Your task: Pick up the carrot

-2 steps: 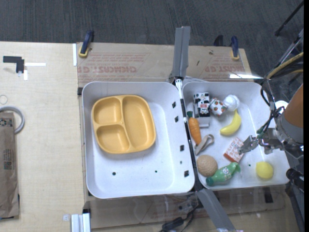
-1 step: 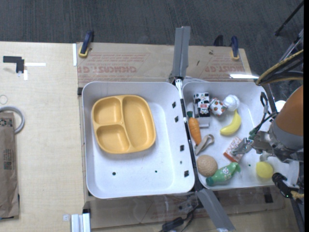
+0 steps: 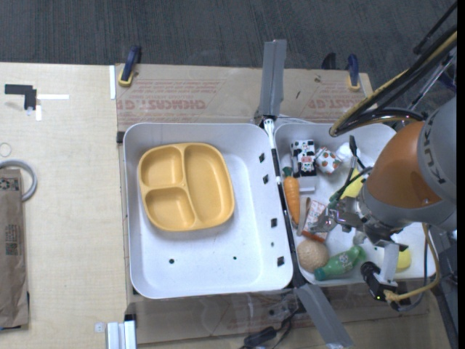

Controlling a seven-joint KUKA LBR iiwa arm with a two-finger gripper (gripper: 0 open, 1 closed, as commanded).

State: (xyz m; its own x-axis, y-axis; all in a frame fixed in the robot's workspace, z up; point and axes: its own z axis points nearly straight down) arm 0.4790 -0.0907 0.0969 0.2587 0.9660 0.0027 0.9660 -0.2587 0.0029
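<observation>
We see the slim orange carrot [image 3: 291, 197] with a green top lying lengthwise against the left wall of the right shallow white bin [image 3: 429, 267], green end toward the far side. Just right of it sits a small crinkled snack packet [image 3: 314, 215] with red and white print. Past the carrot's green end stands a black-and-white cow-patterned toy [image 3: 304, 156], and beside that a white ball with red patches [image 3: 328, 161]. Nearer the camera, below the carrot tip, lie a round beige ball-like item [image 3: 312, 254] and a green plastic bottle-shaped toy [image 3: 338, 263], touching or nearly so. A yellow banana-like piece [image 3: 352, 188] peeks out by the arm. The claw [image 3: 336, 220] hangs low over the packet area, near the carrot but apart from it; nothing sits between its fingers that we can make out, and we cannot tell how wide it is. The grey arm with its orange band [image 3: 401, 171] covers the bin's right half. The left shallow white bin [image 3: 196, 275] holds a yellow three-compartment plate [image 3: 187, 185]. Both bins rest on the pale wood surface [image 3: 65, 195], with a brown paper bag [image 3: 12, 246] at its left edge.
</observation>
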